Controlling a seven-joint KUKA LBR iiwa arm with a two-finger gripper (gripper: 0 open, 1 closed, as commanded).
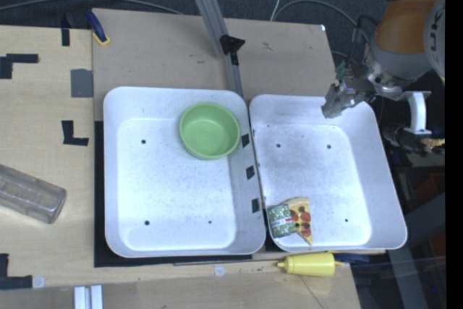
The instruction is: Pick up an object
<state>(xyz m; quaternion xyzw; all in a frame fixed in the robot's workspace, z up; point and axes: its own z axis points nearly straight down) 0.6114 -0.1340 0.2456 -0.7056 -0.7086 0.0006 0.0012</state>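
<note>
**Desk:** Where's the arm sitting?

**Me:** I've got the gripper [337, 102] over the far right corner of the right bin [362, 155], just at its back rim. The orange band and grey wrist [405, 32] come in from the right edge above it. It's small and dark from here, so I cannot tell whether the jaws are apart or together. Nothing shows between them.

**Desk:** What is there to pick?

**Me:** In the right bin I see one thing, a small printed packet [291, 218], green on its left half, red and yellow on its right. It lies flat in the near left corner, close against the wall shared with the other bin. Its long axis runs roughly left to right, slightly tilted, with the yellow end pointing toward the bin's near right. It's well apart from the gripper, diagonally across the bin.

**Desk:** And the left bin?

**Me:** The left bin [130, 177] holds a green bowl [210, 130], upright, mouth up, near the back right corner. Being round, it has no long axis.

**Desk:** Anything on the bench itself?

**Me:** A yellow bottle [311, 264] lies on its side just in front of the right bin, long axis left to right, cap end to the left. A clear plastic container [29, 193] lies on its side far left.
</note>
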